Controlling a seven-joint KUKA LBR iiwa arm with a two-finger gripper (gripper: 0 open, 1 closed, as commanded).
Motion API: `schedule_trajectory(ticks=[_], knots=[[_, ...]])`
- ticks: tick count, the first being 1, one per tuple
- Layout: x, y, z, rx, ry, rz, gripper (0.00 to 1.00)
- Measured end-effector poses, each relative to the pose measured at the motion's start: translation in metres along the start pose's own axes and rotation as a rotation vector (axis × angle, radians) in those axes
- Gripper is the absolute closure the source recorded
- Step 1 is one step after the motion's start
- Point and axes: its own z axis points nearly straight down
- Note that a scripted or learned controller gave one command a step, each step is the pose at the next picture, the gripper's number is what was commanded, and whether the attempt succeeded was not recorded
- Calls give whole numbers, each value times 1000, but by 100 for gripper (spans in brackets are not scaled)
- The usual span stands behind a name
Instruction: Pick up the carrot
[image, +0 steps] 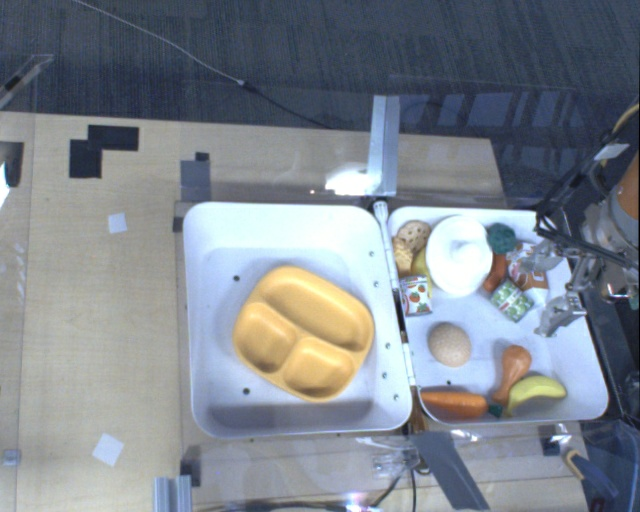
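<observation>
We find the carrot (456, 403) lying along the near wall of the right bin (590, 375), beside the banana (537, 390). The gripper (560, 318) hangs open, holding nothing, near the bin's right side. We advise descending across the carrot's middle, clear of the wall.

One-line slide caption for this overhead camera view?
Gripper hovers at right bin's edge; orange carrot lies along its near wall, yellow divided plate in left bin.
</observation>
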Motion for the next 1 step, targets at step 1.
schedule_trajectory(ticks=[1], knots=[[35,-12,139,-1,7,313,0]])
